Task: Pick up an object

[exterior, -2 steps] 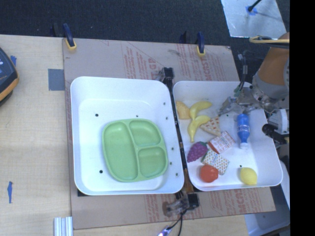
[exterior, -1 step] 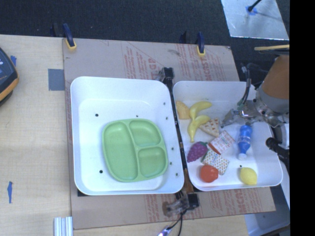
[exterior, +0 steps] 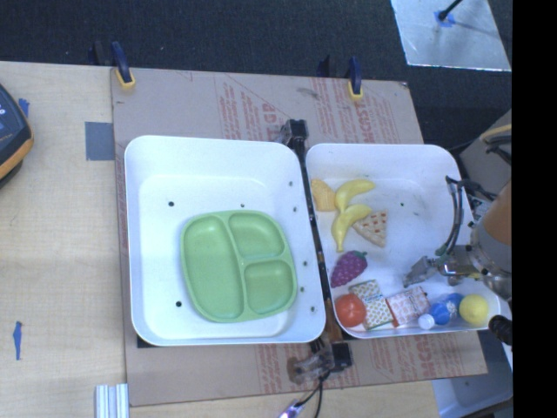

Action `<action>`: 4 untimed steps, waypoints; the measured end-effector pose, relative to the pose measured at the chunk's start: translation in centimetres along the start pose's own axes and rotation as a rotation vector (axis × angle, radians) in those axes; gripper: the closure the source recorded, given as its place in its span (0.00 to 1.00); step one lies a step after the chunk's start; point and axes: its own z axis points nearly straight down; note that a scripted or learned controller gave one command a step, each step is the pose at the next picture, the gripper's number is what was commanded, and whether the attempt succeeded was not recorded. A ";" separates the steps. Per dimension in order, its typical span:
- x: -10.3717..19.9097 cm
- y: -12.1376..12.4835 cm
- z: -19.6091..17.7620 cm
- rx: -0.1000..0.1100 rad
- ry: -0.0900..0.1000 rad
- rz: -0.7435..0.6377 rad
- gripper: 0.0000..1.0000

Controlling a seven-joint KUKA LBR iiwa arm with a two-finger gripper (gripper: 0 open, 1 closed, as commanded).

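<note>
While the arm [exterior: 492,233] leans in from the right edge over the right bin [exterior: 396,157], the gripper [exterior: 424,271] sits low above the bin floor, clear of the objects; can't tell its opening. Candidates lie just below and left of it: patterned packet [exterior: 406,305], tomato [exterior: 350,310], grapes [exterior: 348,267], bananas [exterior: 350,205]; yellow ball [exterior: 474,309] near corner; green plate [exterior: 238,266] in left bin [exterior: 148,159].

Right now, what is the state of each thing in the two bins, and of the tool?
green plate: flat in the left bin, nothing on it.
bananas: lying in the right bin.
grapes: lying loose.
tomato: against the near wall.
yellow ball: in the near right corner.
tool: low over the right bin, nothing seen between its fingers.
</note>
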 end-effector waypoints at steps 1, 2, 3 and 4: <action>2.0 7.4 -0.1 -0.003 -0.001 -0.003 0.00; 8.9 14.4 -0.2 -0.005 -0.002 -0.002 0.00; -0.1 12.8 -0.2 -0.004 -0.001 0.001 0.00; 7.7 17.6 -0.2 -0.004 0.001 -0.003 0.00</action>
